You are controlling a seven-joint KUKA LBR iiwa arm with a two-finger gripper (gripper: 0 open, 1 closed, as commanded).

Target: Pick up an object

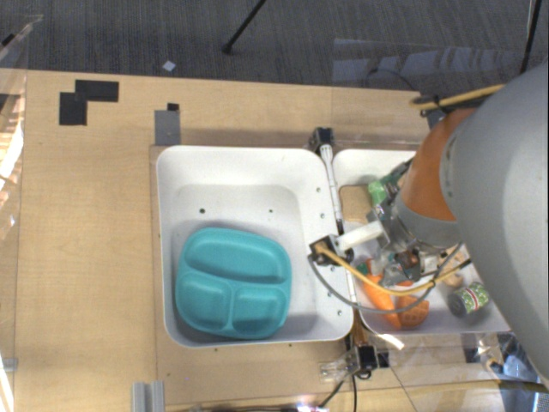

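A tan wooden surface [86,256] carries two white bins [236,166] before grey carpet [171,15]. The claw [396,263] hangs over the right bin's clutter, above an orange object [403,312]; whether it grips anything, I cannot tell.

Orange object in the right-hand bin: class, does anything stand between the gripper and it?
Nothing visible does. The gripper hangs low in the right bin, directly above the orange object. Only the arm's own cables cross that spot.

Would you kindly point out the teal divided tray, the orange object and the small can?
teal tray [232,283]: camera view, its centre divider.
orange object [403,310]: camera view, its lower part.
small can [470,299]: camera view, its side.
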